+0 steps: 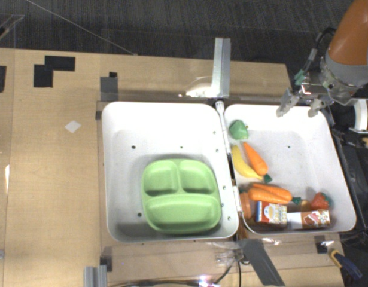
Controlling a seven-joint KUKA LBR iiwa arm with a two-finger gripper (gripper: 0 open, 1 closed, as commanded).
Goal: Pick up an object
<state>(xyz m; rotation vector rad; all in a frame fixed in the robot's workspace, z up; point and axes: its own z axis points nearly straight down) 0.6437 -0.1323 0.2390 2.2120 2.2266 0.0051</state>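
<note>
Right bin (327, 154): smooth plastic carrots (254, 158), yellow banana (243, 166), round green veg (237, 128), glossy carton (272, 213) with unreadable print, all by the left wall and front. My gripper (301, 104) hangs open, nothing between fingers, over the bin's back rim. Left bin (118, 136): green sectioned tray (181, 195).

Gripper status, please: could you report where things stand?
Gripper open, holding nothing, over right bin's far edge. Toy food bunched at its near-left side. Nothing blocking.

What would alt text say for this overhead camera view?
A robot gripper, fingers spread and holding nothing, hovers over the far edge of the right bin, which holds toy carrots, a banana and a juice carton. The left bin holds a green divided tray.
</note>
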